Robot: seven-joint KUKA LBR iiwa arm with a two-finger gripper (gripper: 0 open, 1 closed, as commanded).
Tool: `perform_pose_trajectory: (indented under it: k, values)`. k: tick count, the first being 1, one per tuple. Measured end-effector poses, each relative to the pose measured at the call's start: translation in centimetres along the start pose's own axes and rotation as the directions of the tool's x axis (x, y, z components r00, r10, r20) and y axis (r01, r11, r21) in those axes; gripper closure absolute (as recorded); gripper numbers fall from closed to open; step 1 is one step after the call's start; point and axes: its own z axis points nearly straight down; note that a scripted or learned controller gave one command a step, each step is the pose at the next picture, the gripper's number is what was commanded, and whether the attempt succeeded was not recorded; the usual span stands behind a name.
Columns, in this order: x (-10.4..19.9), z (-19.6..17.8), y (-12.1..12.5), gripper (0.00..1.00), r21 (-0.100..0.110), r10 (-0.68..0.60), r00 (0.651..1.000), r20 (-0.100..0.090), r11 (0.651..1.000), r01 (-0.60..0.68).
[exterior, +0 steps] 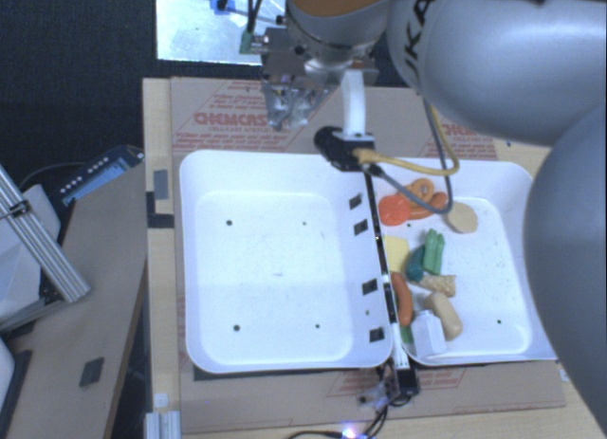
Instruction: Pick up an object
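place: robotics lab | evidence: KUKA arm (pixel 493 39), two white bins (pixel 204 266) on cardboard-covered bench (pixel 237 115)

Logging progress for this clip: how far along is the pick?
Nothing looks picked yet. The claw hangs above the far edge of the left bin, with nothing seen in it. The toys, such as the orange piece, lie in the right bin. Reaching and grasping remain.

From my feed, two bins sit side by side on the desk (pixel 114 266). The left bin (pixel 266 266) is bare inside; the right bin (pixel 507 266) has a pile of small objects (pixel 427 266) crowded along its left wall, next to the divider.
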Motion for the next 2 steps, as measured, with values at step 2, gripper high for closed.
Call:
perform_pose_trajectory:
  k: [2]
  values:
    - [0.2,-16.3,4.1,1.0,-0.031,0.001,1.0,-0.008,1.0,-0.001]
